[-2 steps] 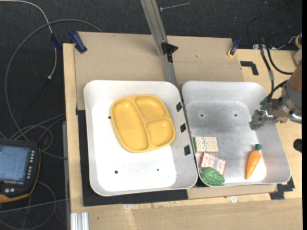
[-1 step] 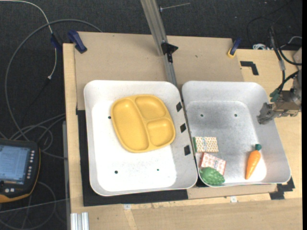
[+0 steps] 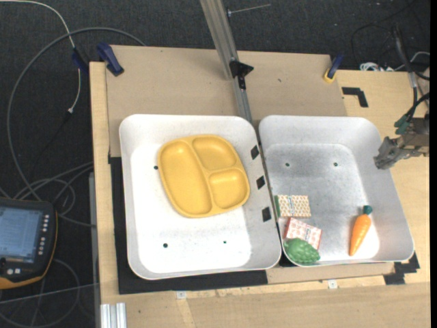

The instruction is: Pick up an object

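Carrot (image 3: 360, 234) lies apart from clutter, so we should drop the end effector (image 3: 386, 154), whose grip state we cannot tell, straight above it.

My bench top (image 3: 177, 80) looks like matt pale wood or fibreboard. Both bins, the left bin (image 3: 136, 203) and the right bin (image 3: 307, 132), read as white plastic, finely speckled. The yellow divided plate (image 3: 203, 175) is smooth plastic with a soft sheen. The carrot (image 3: 360, 232) looks like glossy plastic, and the aluminium post (image 3: 217, 19) is brushed metal.
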Robot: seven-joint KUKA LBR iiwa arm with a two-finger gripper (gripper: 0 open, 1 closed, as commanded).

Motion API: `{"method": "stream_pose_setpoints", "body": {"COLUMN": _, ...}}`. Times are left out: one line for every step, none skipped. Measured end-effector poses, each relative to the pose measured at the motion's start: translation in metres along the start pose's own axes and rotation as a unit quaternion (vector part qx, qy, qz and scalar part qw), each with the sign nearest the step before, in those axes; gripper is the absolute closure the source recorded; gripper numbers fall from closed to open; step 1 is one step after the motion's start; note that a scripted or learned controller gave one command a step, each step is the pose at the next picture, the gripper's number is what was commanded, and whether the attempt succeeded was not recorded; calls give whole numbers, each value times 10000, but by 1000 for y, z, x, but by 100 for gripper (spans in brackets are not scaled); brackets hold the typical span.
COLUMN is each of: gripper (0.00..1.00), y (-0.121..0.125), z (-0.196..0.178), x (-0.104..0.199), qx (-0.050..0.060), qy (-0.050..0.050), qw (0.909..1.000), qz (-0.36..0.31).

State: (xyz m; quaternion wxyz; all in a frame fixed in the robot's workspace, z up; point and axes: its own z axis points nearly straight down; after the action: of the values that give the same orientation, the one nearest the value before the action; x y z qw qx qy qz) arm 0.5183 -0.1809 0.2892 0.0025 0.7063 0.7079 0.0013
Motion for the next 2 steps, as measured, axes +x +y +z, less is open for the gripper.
{"method": "stream_pose_setpoints", "body": {"gripper": 100, "y": 27, "z": 12, "x": 55, "qx": 16, "qy": 14, "qw": 10000, "qz": -26}}
{"method": "stream_pose_setpoints", "body": {"gripper": 100, "y": 46, "z": 11, "x": 100, "qx": 12, "qy": 13, "qw": 10000, "qz": -24}}
